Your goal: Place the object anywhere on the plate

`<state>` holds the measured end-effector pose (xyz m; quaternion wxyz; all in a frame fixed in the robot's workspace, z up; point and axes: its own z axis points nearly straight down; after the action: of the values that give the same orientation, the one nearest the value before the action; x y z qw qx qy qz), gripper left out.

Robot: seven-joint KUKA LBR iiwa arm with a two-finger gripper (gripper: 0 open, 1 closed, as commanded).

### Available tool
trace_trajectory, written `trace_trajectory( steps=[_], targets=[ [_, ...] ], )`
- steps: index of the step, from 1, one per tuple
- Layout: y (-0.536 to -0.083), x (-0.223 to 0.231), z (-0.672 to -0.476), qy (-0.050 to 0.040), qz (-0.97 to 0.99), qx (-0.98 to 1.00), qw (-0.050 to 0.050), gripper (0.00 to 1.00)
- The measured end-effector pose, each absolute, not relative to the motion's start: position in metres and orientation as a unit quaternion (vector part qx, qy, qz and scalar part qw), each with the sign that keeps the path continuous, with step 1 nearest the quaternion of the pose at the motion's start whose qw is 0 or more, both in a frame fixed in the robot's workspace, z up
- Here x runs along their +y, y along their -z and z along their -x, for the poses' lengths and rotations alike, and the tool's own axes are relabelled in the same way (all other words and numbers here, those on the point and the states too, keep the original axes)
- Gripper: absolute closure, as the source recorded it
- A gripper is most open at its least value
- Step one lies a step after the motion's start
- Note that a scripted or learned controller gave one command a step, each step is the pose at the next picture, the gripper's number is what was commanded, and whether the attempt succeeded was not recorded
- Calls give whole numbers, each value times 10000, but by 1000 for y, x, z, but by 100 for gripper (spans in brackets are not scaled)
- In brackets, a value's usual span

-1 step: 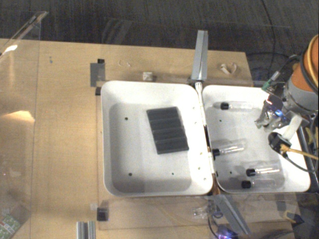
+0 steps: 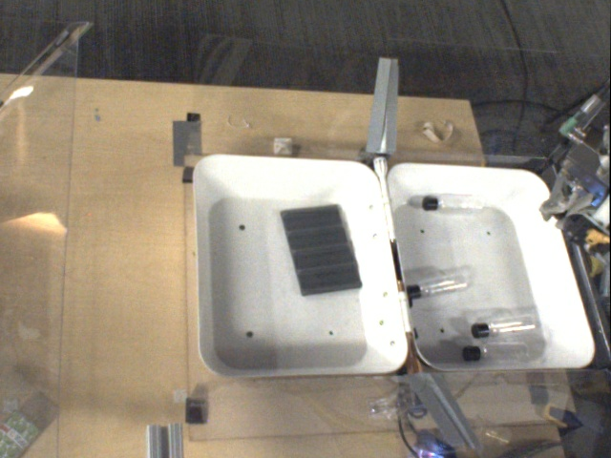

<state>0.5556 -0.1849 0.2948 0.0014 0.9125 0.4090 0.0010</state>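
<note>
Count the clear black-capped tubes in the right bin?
4: tube at the back, tube by the left wall, tube front right, tube at the front wall. None looks hidden.

Two shallow white bins sit side by side on a wooden bench (image 2: 105, 284). The left bin (image 2: 218, 351) holds a dark ribbed rectangular plate (image 2: 321, 249), tilted, near its centre. The right bin (image 2: 563, 332) holds four clear tubes with black caps: one at the upper left (image 2: 449, 202), one at mid-left (image 2: 437, 286), and two close together at the lower right (image 2: 504, 328) (image 2: 496, 352).
</note>
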Motion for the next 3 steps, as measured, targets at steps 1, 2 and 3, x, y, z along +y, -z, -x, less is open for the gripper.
trace_trajectory(
  steps=[1,2,3],
  targets=[
    [-295,-188,-566,-5,-9712,2383,9,100],
    [-336,-197,-594,-4,-9944,1059,7,100],
    [-288,-204,-660,8,-9945,1048,-1,100]
  ],
)
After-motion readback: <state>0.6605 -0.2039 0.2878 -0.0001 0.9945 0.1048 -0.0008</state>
